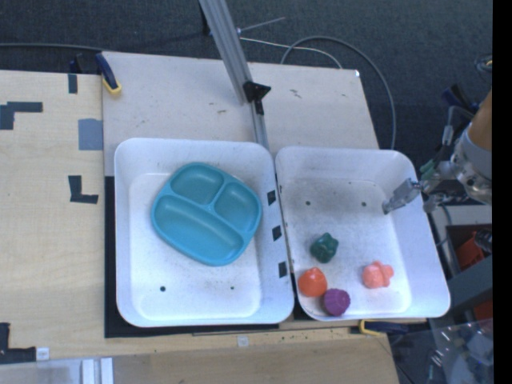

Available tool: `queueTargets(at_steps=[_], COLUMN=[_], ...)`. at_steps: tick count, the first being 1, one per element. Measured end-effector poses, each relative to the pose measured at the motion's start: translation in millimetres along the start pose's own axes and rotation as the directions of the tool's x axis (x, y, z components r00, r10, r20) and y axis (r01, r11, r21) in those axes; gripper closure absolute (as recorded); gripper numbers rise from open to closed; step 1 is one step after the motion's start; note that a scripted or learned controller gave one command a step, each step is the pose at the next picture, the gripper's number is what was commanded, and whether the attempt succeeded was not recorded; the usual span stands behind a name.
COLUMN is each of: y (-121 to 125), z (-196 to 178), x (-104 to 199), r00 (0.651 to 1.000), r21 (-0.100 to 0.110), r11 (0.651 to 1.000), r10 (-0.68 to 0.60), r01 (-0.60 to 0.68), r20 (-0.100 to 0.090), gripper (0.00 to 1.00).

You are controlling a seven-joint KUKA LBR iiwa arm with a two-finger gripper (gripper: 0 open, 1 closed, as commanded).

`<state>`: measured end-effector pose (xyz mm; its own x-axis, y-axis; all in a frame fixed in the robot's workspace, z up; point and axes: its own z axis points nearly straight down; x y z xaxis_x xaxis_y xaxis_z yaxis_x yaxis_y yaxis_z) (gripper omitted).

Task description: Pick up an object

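Overhead, two white bins sit side by side on the bench. The left bin [136, 238] carries a blue divided plate [207, 212], three compartments, lying flat and turned a little askew. The right bin [352, 166] holds four small objects, all gathered toward its near edge: a dark green lump [324, 248] near the middle, an orange piece [312, 282] near the wall shared with the left bin, a purple ball [336, 301] just beside the orange one, and a pink-orange piece [377, 275] well apart to the right. The green lump looks knobbly and dull (its exact form is too small to make out).

A grey metal post [228, 42] slants down from the top of the view to where the two bins meet. A thin cable [376, 78] loops over the dark floor behind the bench.

The gripper [400, 196] hangs over the right bin's right side, above bare floor of the bin, well clear of every object. One grey finger shows; whether the jaws are spread or pressed together I cannot tell. Nothing lies between them.
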<state>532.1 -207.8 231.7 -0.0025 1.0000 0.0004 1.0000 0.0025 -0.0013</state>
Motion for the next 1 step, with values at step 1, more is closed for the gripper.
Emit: queueTargets(at_steps=[1], y=[0.0], z=[0.0], x=[0.0], r00=[1.000], r21=[0.000], r11=[1.000], r10=[0.000], r01=[0.000], r20=[0.000], gripper=[0.00])
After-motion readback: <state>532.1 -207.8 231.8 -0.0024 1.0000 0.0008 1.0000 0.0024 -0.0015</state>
